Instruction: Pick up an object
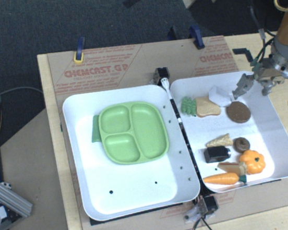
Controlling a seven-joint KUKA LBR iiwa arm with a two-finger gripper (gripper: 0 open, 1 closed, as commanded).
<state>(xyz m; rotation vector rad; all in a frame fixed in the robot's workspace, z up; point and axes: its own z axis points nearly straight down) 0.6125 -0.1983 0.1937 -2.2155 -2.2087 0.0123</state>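
A: What carries everything?

B: A tan board surface (127,66) with red lettering printed across its top strip. A yellow clamp (79,56) grips its far edge at about eleven o'clock, and a blue clamp (196,36) grips the same edge at about one o'clock.

A: And what rests directly on it?

B: Two shallow white bins, side by side and touching along the middle. The left bin (87,161) sits toward nine o'clock, the right bin (277,131) toward three o'clock. Black brackets (163,75) join them at twelve and six o'clock.
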